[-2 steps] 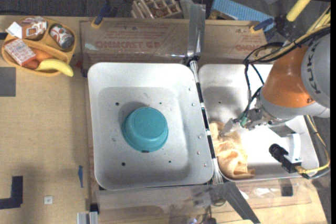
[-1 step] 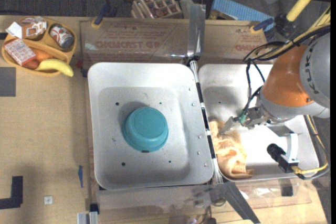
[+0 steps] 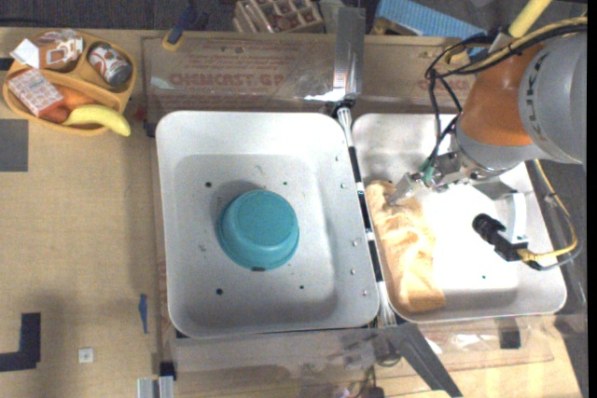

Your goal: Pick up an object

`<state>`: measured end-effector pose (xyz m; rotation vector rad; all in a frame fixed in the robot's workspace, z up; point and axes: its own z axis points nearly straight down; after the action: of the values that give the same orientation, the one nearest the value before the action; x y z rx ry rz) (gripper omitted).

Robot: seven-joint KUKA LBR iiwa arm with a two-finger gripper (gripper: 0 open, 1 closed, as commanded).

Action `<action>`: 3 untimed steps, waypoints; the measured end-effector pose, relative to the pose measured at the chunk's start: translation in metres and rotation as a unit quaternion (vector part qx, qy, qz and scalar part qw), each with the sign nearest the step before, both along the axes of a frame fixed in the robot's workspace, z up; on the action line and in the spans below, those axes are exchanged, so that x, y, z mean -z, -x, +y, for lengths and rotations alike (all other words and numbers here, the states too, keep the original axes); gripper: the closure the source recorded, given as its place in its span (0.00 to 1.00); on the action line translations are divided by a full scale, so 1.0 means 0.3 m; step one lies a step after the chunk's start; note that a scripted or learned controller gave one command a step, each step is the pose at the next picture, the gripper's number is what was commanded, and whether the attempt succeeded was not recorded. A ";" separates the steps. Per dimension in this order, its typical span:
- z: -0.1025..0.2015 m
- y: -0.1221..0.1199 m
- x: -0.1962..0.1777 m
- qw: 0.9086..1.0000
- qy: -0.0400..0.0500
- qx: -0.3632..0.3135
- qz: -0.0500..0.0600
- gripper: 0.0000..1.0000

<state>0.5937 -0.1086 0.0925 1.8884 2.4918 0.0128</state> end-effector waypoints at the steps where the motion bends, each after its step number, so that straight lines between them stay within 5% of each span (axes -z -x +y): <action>1: 0.030 0.191 0.001 1.000 -0.001 0.008 0.000 0.00; 2: 0.005 -0.083 0.000 1.000 0.000 0.032 0.000 0.00; 3: 0.026 0.081 0.000 0.999 0.000 -0.043 0.000 0.00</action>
<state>0.5693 -0.1007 0.0926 1.7801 2.5703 0.0137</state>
